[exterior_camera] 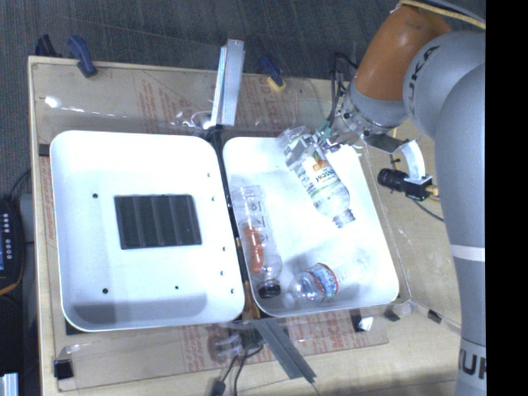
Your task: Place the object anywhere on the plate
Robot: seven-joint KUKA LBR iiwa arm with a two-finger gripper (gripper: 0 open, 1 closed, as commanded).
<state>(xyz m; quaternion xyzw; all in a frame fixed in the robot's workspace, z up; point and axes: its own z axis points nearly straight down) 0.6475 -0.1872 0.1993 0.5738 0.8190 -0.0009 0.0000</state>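
Three clear bottles sit in the right bin; the gripper grips the upper bottle by its end — it could swing loose before reaching the dark plate.

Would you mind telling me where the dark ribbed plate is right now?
The dark ribbed plate lies flat in the middle of the left bin in the camera view, across the divider from the bottles in the right bin.
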